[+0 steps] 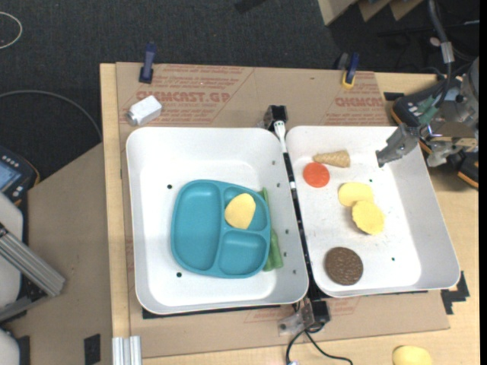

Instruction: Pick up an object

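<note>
Camera view: cone [332,158] lies left of gripper [389,152].

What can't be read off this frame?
- Pincer: blurred and small in the camera view, so the finger state is unclear.
- Arm: cut off by the right edge.
- Green item: mostly hidden under the blue tray, so its kind is unclear.
- Yellow object: cut off by the bottom edge.
- Cone: too small to identify.
</note>
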